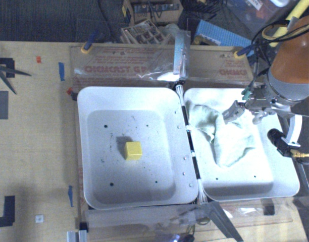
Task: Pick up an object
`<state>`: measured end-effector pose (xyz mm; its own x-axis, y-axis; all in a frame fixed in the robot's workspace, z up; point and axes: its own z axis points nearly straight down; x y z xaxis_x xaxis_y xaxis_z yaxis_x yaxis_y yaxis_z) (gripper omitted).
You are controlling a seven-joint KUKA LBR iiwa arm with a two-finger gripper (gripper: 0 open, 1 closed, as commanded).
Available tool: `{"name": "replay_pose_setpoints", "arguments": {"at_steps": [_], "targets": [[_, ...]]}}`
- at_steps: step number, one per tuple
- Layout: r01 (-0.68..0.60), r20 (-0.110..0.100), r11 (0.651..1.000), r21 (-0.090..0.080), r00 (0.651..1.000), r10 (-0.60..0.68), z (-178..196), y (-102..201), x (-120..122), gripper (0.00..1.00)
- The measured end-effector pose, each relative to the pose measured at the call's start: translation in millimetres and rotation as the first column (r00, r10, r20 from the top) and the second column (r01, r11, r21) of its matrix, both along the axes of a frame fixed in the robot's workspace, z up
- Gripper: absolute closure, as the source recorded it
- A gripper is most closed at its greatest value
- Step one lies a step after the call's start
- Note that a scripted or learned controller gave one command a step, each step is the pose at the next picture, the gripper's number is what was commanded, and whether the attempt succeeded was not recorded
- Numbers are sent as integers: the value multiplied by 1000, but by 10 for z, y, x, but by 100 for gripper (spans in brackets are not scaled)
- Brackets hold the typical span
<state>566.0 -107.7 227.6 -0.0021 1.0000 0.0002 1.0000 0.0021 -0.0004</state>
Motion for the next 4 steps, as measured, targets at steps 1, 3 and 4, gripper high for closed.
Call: {"name": "replay_pose_setpoints", "arguments": {"at_steps": [1,3,4], "targets": [[-229,5,973,-3,973,229,224,-351,-35,0],[-579,2,816,-2,816,579,532,-958,-862,0],[-657,2,754,-2,754,657,-618,-685,-862,0]]}}
